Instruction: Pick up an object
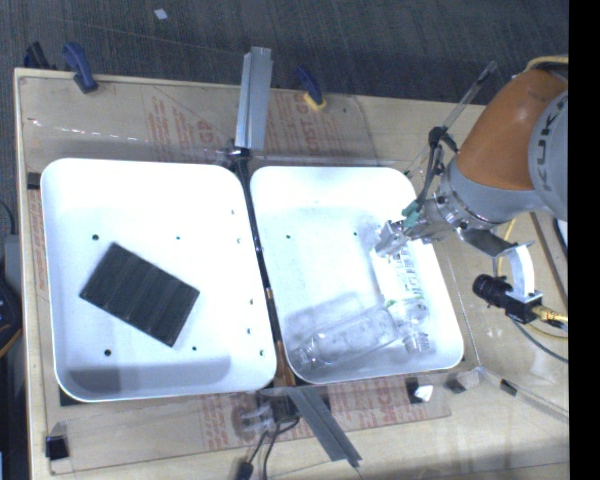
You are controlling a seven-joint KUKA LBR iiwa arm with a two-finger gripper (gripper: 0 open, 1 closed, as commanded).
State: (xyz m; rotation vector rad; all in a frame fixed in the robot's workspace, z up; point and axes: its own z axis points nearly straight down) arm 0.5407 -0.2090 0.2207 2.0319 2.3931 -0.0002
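Two bins share the bench. Over the right bin (270,268), at its right wall, sits the gripper (392,236), grip unreadable. Clear bottles (345,338) lie near its front wall. A dark slab (139,294) lies slantwise in the left bin (60,198).

A robotics lab — two white bins (50,268) clamped to a plywood desk (130,103), cables trailing off its right edge, grey carpet beyond.

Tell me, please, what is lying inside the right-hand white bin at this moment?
The right bin holds clear plastic bottles: one lying near its front wall, another along its right side. The hand reaches in over that bottle's upper end, covering whatever lies beneath it.
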